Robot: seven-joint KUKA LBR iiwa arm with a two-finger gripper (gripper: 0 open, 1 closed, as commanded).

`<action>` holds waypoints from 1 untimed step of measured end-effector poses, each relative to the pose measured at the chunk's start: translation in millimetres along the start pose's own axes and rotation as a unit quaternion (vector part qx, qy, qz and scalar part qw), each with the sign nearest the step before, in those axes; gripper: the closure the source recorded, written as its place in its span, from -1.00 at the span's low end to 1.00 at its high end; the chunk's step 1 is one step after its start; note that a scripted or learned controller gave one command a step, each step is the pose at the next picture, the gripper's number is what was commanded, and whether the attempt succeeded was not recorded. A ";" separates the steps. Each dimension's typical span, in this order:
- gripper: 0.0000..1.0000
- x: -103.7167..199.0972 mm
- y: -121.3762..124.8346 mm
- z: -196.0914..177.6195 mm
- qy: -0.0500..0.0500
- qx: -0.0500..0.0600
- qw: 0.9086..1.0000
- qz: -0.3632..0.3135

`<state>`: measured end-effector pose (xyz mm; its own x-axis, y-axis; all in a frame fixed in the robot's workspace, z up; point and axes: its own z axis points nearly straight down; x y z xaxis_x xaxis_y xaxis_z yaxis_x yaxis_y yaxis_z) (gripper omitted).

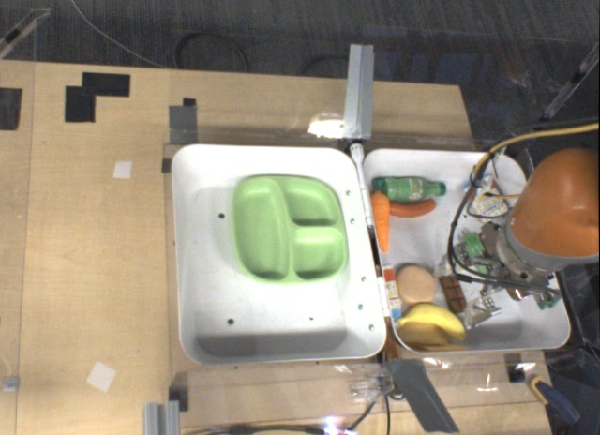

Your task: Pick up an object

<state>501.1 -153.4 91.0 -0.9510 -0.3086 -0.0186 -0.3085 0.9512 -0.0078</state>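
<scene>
The right bin holds several objects. A green bottle lies at its far left, with an orange-red piece just below it. A carrot lies along the bin's left wall. Nearer the front sit a tan rounded item, a yellow item and a small brown bar. My gripper hangs low in this bin under the orange wrist band, just right of the brown bar and the yellow item. No object shows in its grasp.
The left bin holds a green divided plate. A metal post stands behind the gap between the bins. Cables loop from the wrist over the right bin's middle.
</scene>
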 end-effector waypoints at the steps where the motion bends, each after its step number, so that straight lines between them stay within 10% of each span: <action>1: -1.00 4.8 -17.3 0.2 -0.001 0.000 0.996 -0.089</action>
<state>501.9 -171.4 90.9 -0.8817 -0.4715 -0.0180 -0.4714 0.8819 -0.0117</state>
